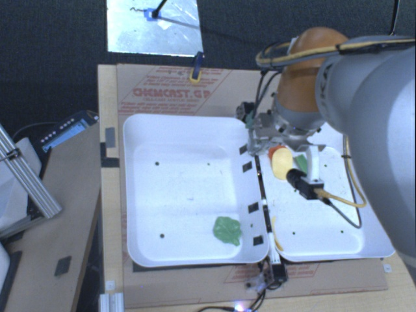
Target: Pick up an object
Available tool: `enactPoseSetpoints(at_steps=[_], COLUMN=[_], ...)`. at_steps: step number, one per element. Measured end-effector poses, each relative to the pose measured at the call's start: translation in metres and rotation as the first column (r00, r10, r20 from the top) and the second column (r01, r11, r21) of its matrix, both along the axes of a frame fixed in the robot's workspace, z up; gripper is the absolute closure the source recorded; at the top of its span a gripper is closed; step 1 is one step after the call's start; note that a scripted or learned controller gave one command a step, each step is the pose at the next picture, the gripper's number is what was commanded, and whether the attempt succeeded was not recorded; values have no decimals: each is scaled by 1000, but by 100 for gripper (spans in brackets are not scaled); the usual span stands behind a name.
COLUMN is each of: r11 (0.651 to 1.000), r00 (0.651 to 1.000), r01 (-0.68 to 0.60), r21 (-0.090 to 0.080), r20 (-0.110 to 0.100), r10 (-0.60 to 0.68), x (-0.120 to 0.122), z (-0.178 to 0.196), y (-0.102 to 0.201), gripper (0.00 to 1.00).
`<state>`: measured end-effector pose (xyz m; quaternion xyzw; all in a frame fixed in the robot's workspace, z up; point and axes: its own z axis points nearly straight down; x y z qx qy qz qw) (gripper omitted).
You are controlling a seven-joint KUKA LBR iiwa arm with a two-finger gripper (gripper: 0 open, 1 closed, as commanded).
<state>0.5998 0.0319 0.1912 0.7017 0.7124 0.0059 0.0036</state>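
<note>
1. The grey arm (370, 103) reached in from the right, its orange band (305, 70) above the wrist, and hung over the near-left part of the right bin (325, 239)
2. The tool (276, 138) sat low at the inner edge of that bin, just beside the divide between the two bins; whether it was open or closed could not be told, since the wrist body hid it
3. A yellow object with an orange-red tip (281, 161) lay in the right bin directly below and just right of the tool, touching or nearly touching it; a grip on it could not be confirmed
4. A small green piece (300, 162) showed just beside the yellow object, to its right, partly behind a white part of the wrist
5. A crumpled green object (227, 230) lay in the left bin (175, 142) near its front right corner, well apart from the tool
6. A yellow cable (341, 201) ran from a black fitting on the wrist across the right bin
7. Both bins rested on cardboard (175, 86) over the bench
</note>
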Motion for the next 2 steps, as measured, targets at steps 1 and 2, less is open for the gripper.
enactPoseSetpoints(at_steps=[1, 2], r11=[1000, 1000], r00=[1000, 1000], r01=[5, 7], r21=[0, 2], r20=[-8, 7], r10=[-5, -7], x=[1, -18], z=[32, 229], y=[54, 71], gripper=[100, 100])
